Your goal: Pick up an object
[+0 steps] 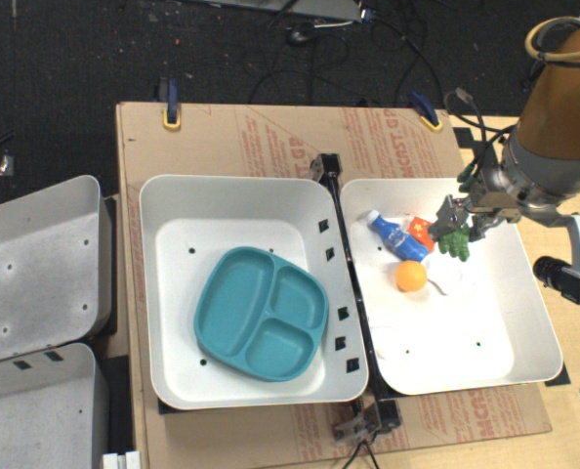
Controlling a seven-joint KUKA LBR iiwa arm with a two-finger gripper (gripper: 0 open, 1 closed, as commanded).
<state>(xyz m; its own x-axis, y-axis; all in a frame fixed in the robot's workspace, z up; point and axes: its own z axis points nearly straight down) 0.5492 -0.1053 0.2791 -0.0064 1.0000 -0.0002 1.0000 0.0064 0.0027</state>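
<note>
My gripper point(458, 231) hangs over the upper middle of the right bin point(485, 360), reaching in from the right. A small green object point(457, 247) lies directly at its tip, touching or just under it. Left of that lie a blue bottle-shaped object point(397, 236) and a small red-orange piece point(422, 229). An orange ball point(411, 277) rests a little below them, with a small white item point(444, 282) beside it.
The left bin point(173, 213) holds a teal divided plate point(261, 313). A black divider point(344, 262) runs between the bins. A grey tray point(36, 262) stands at the far left. The right bin's lower half is bare floor.
</note>
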